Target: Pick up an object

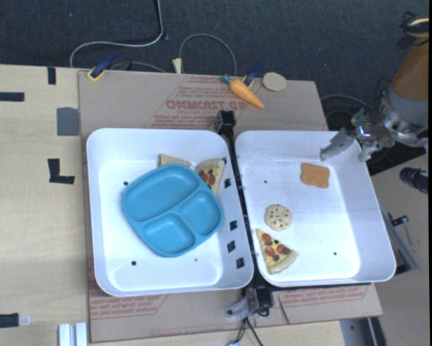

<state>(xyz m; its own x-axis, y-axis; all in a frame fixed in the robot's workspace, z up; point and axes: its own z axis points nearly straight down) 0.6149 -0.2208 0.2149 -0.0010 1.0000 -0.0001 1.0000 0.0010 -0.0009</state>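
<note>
Counter (28,193): pale wood, with a cardboard sheet (194,103) laid over its middle so the two bins sit level and side by side; dark carpet fills the top of the frame.
Left bin (100,215): centre-left of the frame. A blue divided plate (172,209) lies flat in it and covers part of a toast slice (171,161) and a pizza slice (211,171), which poke out at its upper edge.
Right bin (360,222): centre-right, touching the left bin along a black clip strip. Its pieces lie well apart, which leaves room around each for a grasp.
Task things: a brown toast piece (315,175) in the bin's upper part, a cookie (278,217) near its middle, and a second pizza wedge (275,250) toward the lower left corner.
Outside the bins: a toy carrot (244,92) and a pale round disc (275,82) rest on the cardboard at upper centre, probably out of play.
Arm (410,78): enters at the upper right, wrist angled down toward the right bin's upper right corner.
Claw (340,147): hangs over the bin's upper rim, just above and right of the brown toast piece in the frame; nothing sits between its fingers, and whether it is released or clenched I cannot tell.
Judgement: the toast piece is nearest, so it looks the likeliest target; its flatness may make it hard to catch.
</note>
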